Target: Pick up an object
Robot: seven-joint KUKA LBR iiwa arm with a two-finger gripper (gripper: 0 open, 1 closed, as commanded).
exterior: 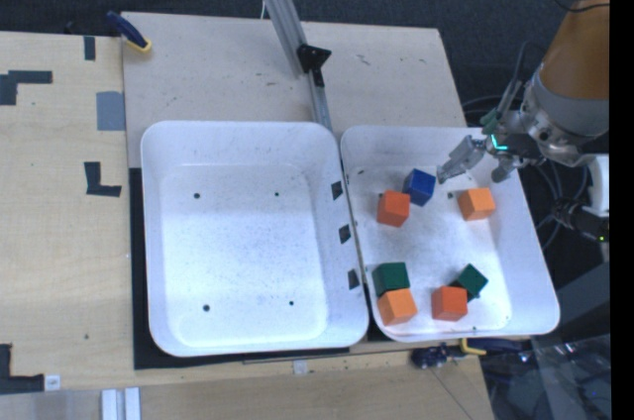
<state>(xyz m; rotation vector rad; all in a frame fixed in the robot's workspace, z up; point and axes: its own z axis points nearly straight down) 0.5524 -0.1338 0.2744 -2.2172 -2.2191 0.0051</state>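
Observation:
The right bin (520,255) holds several small cubes. A blue cube (419,185) sits beside an orange-red cube (393,207) near the bin's back. An orange cube (476,202) lies to their right. Along the front edge are a green cube (391,276), an orange cube (398,305), a red-orange cube (449,302) and a dark green cube (472,280). My gripper (478,162) hangs over the bin's back right part, just above the orange cube and right of the blue one. Its fingers are spread open with nothing between them.
The left bin (158,210) stands beside the right one. A slanted metal pole (282,2) runs from the top down to the bins' shared back edge. A blue and yellow tool (129,31) lies on the bench at the far left. Cables (570,210) hang to the right.

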